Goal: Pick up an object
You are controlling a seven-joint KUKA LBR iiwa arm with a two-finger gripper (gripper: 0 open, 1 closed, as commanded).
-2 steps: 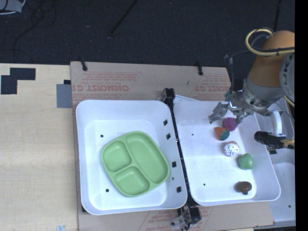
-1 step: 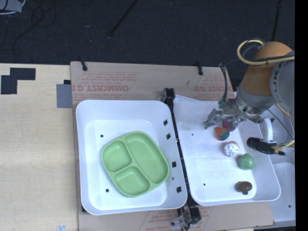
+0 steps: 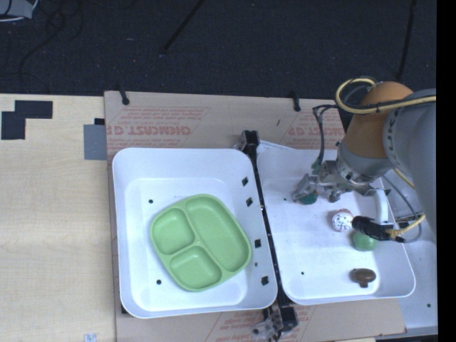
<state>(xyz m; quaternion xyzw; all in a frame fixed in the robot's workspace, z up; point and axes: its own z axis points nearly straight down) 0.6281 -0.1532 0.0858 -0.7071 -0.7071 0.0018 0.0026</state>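
Can't tell from here whether anything is gripped. The gripper [image 3: 308, 191] sits low in the right bin [image 3: 299, 291], touching or just above a small teal object [image 3: 308, 199], which I'd read as the pick target. The arm comes in from the right, wrist bent down, probably to clear the bin wall. Other candidates lie loose in the same bin: white speckled ball [image 3: 342, 221], green piece [image 3: 364, 241], brown piece [image 3: 363, 276]. The left bin [image 3: 132, 291] holds a green divided plate [image 3: 200, 242], flat and well apart.
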